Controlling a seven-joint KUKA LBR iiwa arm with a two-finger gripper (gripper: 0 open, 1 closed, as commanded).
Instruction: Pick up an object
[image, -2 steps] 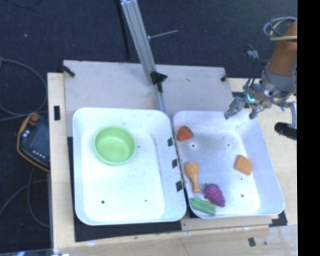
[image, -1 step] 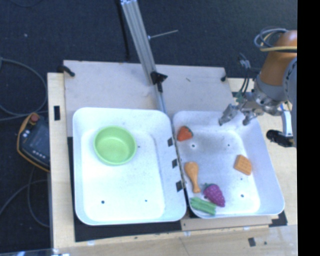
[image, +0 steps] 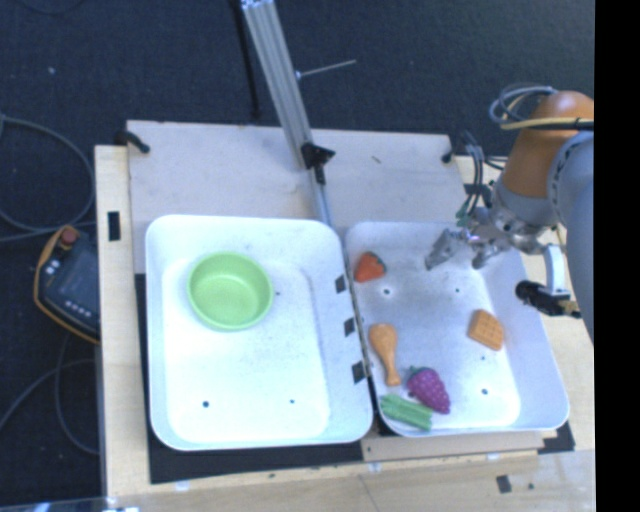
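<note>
Hovering over the upper right part of the right bin (image: 520, 400), the gripper (image: 460, 252) hangs with its two fingers spread apart and nothing between them.

Camera view, right bin: five candidate objects lie on the floor. An orange-red strawberry-like piece (image: 369, 267) sits near the upper left corner. A tan drumstick shape (image: 384, 350) lies along the left side, lower down. A purple grape cluster (image: 429, 388) rests near the bottom edge, with a green vegetable piece (image: 406, 411) just beside it on the rim side. An orange waffle-like block (image: 486, 329) lies toward the right, below the gripper and apart from it.

Camera view, left bin (image: 300, 400): holds a green bowl (image: 231, 290) in its upper left area, well apart from the arm.

Step judged: approach, no grasp yet. Jaws stand wide and empty above bare bin floor.

Next move, as judgement: choose a target, centre the open fingers over it, then descend. The waffle-like block looks nearest and stands free of neighbours. The grape cluster and green piece lie close together, which risks a fouled pinch.
</note>
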